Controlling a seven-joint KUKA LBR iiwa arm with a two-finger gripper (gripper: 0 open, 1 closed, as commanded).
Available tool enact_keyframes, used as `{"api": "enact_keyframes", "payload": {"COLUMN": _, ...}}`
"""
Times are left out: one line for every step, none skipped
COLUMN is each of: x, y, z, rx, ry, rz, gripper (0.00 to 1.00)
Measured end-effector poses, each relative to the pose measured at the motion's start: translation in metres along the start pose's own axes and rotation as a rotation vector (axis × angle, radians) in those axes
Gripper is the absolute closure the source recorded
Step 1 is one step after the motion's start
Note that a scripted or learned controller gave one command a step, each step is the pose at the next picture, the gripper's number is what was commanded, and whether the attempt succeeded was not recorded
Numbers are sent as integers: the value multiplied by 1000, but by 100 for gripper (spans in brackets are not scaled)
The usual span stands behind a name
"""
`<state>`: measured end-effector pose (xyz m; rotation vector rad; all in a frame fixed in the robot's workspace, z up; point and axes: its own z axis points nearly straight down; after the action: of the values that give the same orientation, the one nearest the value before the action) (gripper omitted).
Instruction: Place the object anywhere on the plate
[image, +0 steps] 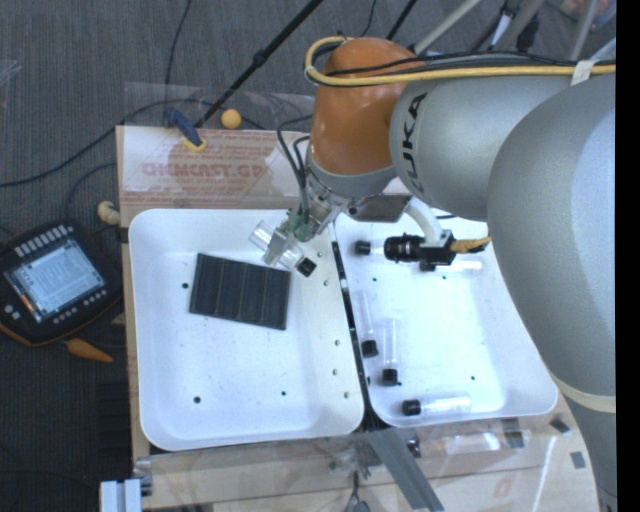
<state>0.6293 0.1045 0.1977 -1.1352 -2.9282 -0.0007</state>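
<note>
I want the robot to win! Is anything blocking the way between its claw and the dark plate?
Nothing visible does. The gripper hangs just past the upper right corner of the dark plate in the left bin, and only bare white floor lies between them.

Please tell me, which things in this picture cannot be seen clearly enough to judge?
- Hand, camera view: small and blurred; whether it holds anything cannot be told.
- Right bin: its right side is covered by the grey arm.
- Clear tubes in the right bin: transparent on white, so their outlines are faint.
- Dark plate in the left bin: its surface detail is too small to read.
</note>
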Motion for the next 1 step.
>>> {"api": "enact_keyframes", "payload": {"x": 6, "y": 53, "z": 4, "rx": 0, "ry": -2, "rz": -107, "gripper": 100}}
